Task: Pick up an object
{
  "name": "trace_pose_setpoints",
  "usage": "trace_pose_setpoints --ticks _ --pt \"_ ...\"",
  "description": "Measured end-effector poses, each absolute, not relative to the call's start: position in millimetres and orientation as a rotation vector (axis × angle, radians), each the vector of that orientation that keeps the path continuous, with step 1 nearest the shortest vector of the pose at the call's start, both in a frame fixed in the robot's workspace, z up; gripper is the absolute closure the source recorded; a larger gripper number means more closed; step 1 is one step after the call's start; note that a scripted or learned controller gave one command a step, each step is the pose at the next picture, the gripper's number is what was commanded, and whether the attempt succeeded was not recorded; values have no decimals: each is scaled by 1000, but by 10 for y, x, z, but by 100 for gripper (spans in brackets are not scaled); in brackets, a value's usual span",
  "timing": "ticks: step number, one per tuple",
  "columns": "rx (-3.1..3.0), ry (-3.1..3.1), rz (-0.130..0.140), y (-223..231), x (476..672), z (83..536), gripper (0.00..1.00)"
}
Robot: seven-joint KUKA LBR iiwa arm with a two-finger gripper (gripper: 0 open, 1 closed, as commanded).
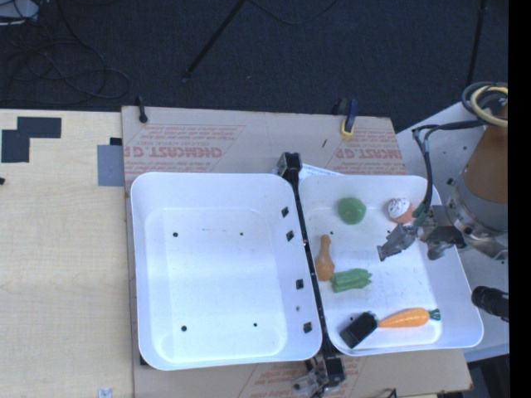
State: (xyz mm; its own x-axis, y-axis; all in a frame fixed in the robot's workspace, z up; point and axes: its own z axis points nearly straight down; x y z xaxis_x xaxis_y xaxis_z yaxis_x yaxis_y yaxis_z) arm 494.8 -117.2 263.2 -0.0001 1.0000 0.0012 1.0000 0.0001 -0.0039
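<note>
My gripper hangs over the right side of the right bin, reaching in from the right. Its two grey fingers stand apart, open, with nothing between them. A white and orange egg-shaped toy lies just behind the gripper. A green ball sits further left. A green pepper and a brown gourd-shaped toy lie left of the gripper near the divider. An orange carrot and a black block rest along the front wall.
The left bin stands beside the right one, with a black divider strip between them. Both sit on cardboard on the bench. A yellow and blue clamp holds the cardboard's far edge.
</note>
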Motion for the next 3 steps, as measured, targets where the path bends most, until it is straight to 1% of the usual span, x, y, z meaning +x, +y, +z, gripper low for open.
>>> trace_pose_setpoints --ticks 1,2,3 --pt "-2220 -2221 1 -872 5093 813 0" --pt "-2224 -2235 -19 -377 5398 3312 0" --pt "-2232 -2222 -2 -1078 5696 3930 0"
